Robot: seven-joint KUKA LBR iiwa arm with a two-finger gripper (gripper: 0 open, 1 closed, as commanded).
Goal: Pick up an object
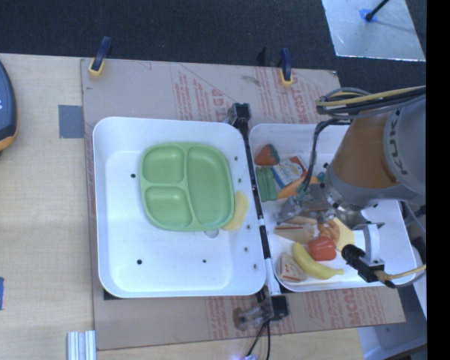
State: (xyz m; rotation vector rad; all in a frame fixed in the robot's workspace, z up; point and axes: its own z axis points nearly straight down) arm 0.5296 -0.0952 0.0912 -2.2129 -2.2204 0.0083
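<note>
Tool (306,201) is down inside the right bin (394,223), low over the heap of toy food there, but I honestly can't tell how it's set because the wrist and the clutter hide it. Nothing visibly gripped from this angle.

Using the right bin as the reference: two white bins total, the other one (120,201) sits directly to its left, touching along the middle edge. In that left bin there's one green divided plate (187,186) with three compartments, and one pale yellow piece (240,210) poking out from the plate's edge nearest the right bin.

Inside the right bin I count one banana (315,265) near the front edge, one red tomato-looking thing (322,249) just behind it, one sandwich-like wedge (289,267) in the front left corner, one red piece (266,154) at the back left corner, one green piece (265,182) along the left wall, and one blue-and-white packet (286,172) next to that. Rest of the heap is too jumbled to count.

Two clamps (99,57) sit on the counter (37,223) behind the bins.
</note>
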